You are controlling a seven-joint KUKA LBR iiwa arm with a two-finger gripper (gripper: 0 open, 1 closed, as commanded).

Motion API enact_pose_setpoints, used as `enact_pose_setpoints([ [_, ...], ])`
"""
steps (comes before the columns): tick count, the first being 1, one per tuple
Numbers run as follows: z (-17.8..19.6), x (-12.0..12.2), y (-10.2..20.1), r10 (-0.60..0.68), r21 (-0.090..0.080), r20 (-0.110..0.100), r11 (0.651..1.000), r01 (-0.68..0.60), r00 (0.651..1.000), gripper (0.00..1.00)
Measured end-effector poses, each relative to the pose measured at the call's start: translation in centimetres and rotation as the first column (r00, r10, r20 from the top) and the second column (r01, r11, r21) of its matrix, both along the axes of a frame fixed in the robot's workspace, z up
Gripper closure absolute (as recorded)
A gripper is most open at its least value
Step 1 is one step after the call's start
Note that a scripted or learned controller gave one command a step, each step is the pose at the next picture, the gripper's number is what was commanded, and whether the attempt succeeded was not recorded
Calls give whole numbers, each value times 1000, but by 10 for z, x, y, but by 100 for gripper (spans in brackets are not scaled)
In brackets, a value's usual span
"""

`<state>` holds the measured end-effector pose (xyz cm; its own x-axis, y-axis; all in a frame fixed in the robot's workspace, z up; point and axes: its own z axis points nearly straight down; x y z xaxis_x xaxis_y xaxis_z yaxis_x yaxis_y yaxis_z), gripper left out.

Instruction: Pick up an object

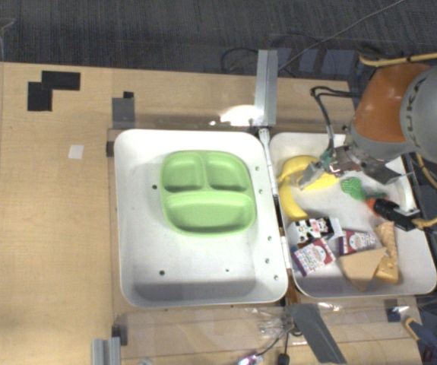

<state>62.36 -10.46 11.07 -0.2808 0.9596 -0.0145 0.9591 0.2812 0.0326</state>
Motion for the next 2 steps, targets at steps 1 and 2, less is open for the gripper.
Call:
enact_pose_setpoints([
  [1,11,2,0,2,1,6,1000,-2,1000,100],
  [2,11,2,0,2,1,5,1000,-2,1000,0],
])
